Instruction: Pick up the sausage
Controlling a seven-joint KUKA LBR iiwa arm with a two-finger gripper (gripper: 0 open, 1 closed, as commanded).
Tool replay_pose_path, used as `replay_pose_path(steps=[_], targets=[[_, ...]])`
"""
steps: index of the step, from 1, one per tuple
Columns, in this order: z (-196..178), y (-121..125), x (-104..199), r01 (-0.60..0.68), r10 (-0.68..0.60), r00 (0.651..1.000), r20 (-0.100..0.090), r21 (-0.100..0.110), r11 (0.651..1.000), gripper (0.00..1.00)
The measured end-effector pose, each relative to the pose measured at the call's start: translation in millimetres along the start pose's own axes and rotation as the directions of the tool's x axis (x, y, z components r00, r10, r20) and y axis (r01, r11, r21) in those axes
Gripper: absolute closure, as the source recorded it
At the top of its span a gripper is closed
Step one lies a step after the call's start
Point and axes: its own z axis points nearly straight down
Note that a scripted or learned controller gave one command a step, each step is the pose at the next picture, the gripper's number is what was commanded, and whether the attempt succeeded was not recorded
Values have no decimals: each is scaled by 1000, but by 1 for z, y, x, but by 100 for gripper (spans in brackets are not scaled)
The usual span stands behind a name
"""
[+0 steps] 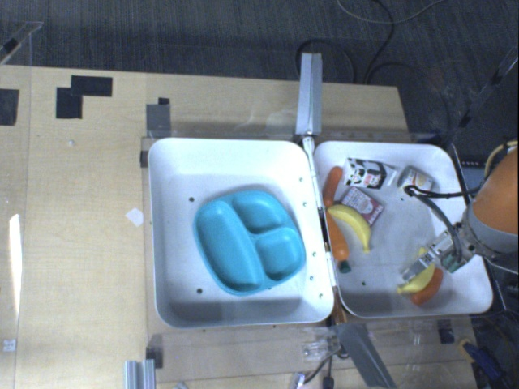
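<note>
Reaching in from 3 o'clock, the grey arm w/ its orange band (496, 205) hangs over the right bin (389, 294), and its pincer (442, 256) sits low at abt 4 o'clock of that bin. Can't tell whether the pincer is wide or narrow; the tips are too small and blurred against the stuff under them. Just below the pincer, toward 7 o'clock of it, lie a small yellow piece (416, 280) and a red-orange round thing (427, 288), touching each other; whether either is gripped can't be told.

The sausage (332, 183), reddish-orange, lies at the bin's 10 o'clock, close along the left wall, well apart from the pincer. Below it, also along that wall, a carrot (338, 237) runs toward 6 o'clock, w/ a dark green end at the bottom. A banana (353, 221) curves just beside the carrot, at its 3 o'clock side. A dark-red packet (361, 204) sits right above the banana, and a black-and-white carton (366, 173) at the bin's 12 o'clock. A small pale pack (416, 177) lies at abt 1 o'clock.

Left bin (174, 217) holds a blue divided tray (247, 240), three sections, sitting abt centre. Both bins rest on the wooden surface (73, 241), side by side, walls touching.
</note>
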Motion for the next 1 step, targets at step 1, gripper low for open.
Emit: replay_pose_path(steps=[1], targets=[[-12, 3, -1, 1, -1, 1000, 4, -6, 1000, 100]])
